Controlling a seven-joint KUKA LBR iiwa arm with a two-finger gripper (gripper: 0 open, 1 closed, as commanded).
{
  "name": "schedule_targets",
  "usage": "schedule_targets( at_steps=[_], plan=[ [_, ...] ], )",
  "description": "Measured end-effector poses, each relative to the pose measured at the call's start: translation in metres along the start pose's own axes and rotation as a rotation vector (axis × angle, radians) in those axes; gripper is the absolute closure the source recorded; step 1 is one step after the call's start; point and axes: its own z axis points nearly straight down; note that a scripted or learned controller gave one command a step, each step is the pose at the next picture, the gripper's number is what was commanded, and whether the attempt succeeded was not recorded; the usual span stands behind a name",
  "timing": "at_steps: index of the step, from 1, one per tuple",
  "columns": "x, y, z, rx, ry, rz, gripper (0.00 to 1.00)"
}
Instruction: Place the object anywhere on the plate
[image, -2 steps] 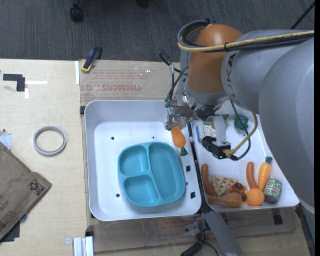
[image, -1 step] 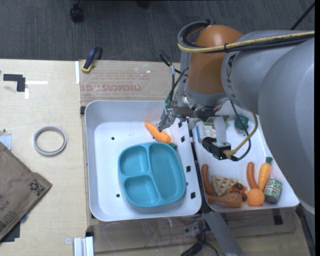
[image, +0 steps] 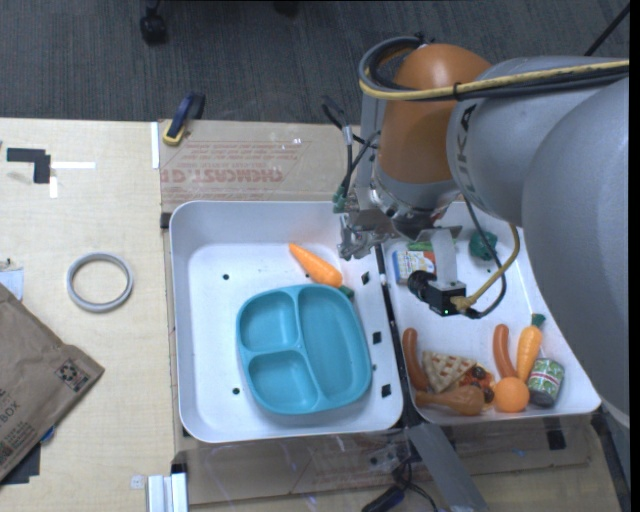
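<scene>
My tool (image: 352, 243) hangs just above the back right corner of the blue plate (image: 303, 346), and I cannot tell how it stands. The carrot (image: 316, 265) lies in the left bin (image: 200, 330), touching the plate's back rim, just left of my tool.

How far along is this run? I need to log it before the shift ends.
Not done: the blue plate in the left bin has nothing on it. A carrot lies on the bin floor just above the plate, under the gripper. Left: get it onto the plate.
</scene>
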Motion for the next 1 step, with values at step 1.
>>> schedule_targets(
  at_steps=[1],
  plan=[
    [0.0269,-0.0766,0.0418,0.003,0.001,0.277,1.0]
  ],
)
